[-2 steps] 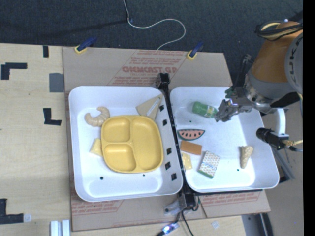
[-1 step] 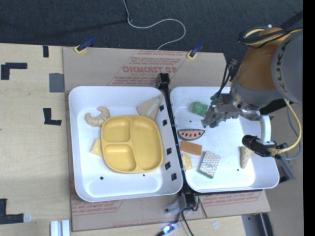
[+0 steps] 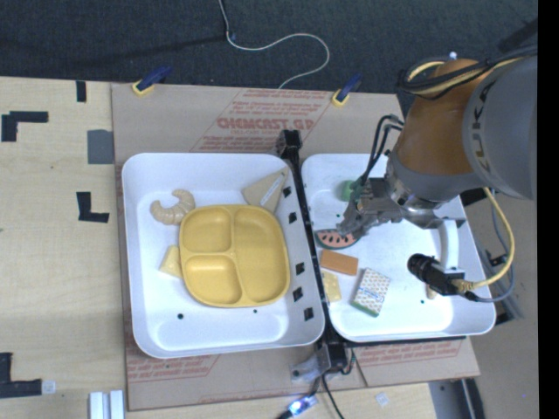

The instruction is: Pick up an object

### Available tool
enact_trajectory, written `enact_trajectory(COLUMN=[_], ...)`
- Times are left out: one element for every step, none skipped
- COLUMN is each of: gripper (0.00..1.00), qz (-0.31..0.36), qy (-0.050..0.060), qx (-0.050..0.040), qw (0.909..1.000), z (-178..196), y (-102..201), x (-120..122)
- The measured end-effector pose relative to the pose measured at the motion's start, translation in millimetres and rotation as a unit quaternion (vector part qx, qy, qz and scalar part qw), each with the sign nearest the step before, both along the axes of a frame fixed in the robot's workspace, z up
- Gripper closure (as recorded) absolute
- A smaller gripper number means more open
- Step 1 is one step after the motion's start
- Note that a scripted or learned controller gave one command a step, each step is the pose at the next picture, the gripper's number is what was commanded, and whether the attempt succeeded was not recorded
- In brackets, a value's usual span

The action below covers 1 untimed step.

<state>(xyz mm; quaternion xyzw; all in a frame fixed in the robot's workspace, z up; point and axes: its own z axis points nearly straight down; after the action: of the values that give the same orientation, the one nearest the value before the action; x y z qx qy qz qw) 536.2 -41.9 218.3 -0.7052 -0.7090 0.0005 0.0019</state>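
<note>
from here i see glossy white plastic bins, and at nine o'clock a smooth matt yellow plastic divided plate. brown printed cardboard lies under them; dark rough cloth at twelve.

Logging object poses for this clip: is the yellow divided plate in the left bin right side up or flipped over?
Right side up: the yellow divided plate shows its three recessed compartments facing the camera, lying flat in the left bin.
</note>
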Motion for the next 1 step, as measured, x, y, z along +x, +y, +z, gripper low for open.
enact_trajectory(gripper=[1.0], qz=[-0.002], qy=[-0.001], qx=[-0.0009], qw=[1.0], z=[15.5], y=[-3.4], x=[5.4])
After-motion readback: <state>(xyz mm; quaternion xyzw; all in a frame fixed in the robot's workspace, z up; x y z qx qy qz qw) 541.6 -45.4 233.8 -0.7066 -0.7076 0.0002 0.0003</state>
